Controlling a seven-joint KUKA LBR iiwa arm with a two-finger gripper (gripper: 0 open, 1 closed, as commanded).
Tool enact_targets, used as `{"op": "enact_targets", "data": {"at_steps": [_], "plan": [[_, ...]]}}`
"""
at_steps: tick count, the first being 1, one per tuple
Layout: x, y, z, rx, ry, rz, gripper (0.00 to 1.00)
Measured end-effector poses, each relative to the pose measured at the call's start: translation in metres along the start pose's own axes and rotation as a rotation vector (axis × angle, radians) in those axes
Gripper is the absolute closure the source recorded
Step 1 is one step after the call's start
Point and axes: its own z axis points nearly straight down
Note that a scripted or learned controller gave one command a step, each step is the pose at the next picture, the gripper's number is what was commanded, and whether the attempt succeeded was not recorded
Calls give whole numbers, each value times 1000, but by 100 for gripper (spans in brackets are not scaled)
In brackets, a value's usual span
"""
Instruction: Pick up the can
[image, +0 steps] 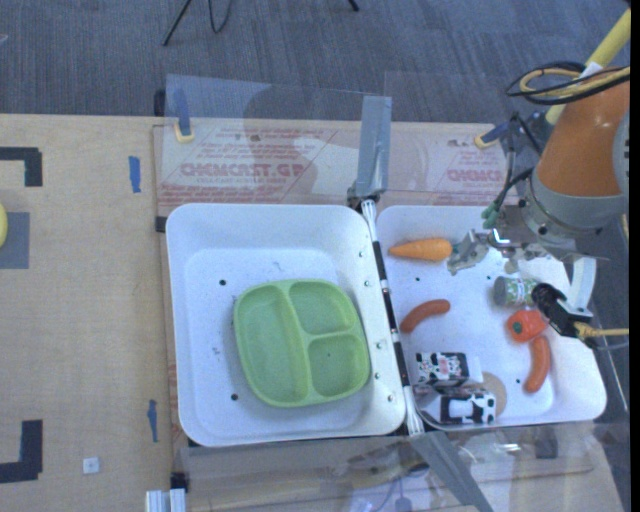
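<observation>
The can (512, 291) is small, silvery with a greenish label, and lies on its side in the right bin (575, 405) near the bin's right wall. My gripper (491, 254) hovers just behind it, toward the bin's far side. Its metal fingers (464, 251) are spread, so it is open, with nothing between them. The grey and orange arm (580, 165) comes in from the upper right and covers the bin's far right corner.
Around the can lie a carrot (421, 249), a brown sausage (424, 314), a tomato (526, 325), a red-orange sausage (537, 364) and two cow-patterned items (443, 367). A green divided plate (301, 341) sits in the left bin (200, 250).
</observation>
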Motion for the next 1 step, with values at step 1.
{"op": "enact_targets", "data": {"at_steps": [1], "plan": [[-93, 28, 85, -6, -3, 24, 0]]}}
